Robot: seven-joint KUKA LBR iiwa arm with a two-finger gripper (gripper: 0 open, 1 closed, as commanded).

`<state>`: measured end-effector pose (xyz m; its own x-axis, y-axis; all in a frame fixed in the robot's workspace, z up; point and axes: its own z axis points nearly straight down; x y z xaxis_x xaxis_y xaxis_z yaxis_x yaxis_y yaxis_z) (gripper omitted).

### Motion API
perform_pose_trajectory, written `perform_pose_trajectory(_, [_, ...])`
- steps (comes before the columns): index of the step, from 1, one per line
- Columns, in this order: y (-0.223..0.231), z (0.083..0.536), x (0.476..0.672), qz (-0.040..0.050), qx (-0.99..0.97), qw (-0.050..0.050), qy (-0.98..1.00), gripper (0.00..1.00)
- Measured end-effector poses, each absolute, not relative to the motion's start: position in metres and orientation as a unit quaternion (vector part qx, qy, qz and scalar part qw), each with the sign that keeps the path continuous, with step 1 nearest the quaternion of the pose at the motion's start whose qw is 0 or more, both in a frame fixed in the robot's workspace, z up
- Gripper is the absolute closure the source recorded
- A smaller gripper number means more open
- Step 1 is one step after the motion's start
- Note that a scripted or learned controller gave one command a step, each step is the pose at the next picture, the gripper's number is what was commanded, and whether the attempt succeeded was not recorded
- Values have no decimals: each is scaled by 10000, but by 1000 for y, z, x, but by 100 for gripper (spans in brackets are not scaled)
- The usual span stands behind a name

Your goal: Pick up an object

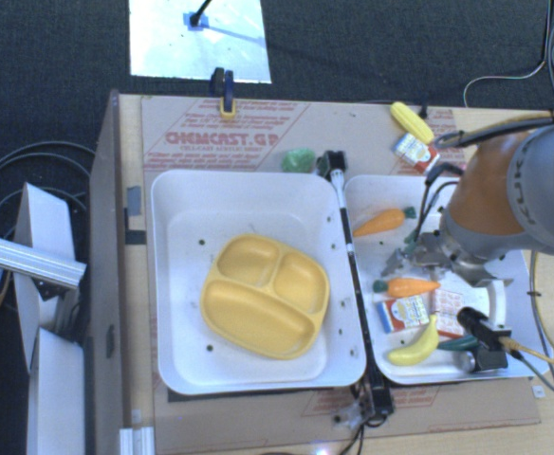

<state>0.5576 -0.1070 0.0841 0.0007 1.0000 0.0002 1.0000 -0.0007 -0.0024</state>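
Arm (514, 192) hangs low over right bin (372, 190), wrist above clutter, placed for grab. Gripper (419, 252) sits just above carrot (413, 287), likely target; grip state: cannot tell. Second carrot (381, 222) and banana (416, 343) nearby. Left bin (177, 207) holds yellow divided tray (264, 295).

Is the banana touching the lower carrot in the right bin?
Apart. The camera view shows a white-and-red packet lying between the banana and the lower carrot.

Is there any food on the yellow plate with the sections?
Empty. The yellow divided plate lies flat in the left bin, and all three compartments show bare yellow. The toy carrots lie in the right bin.
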Motion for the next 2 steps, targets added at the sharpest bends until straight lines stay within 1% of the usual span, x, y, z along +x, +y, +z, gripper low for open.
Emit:
perform_pose_trajectory(1, [-101, 80, 665, 115, -7047, 97, -7094, 0])
perform_pose_trajectory(2, [-84, 84, 596, 13, -7071, 25, -7071, 0])
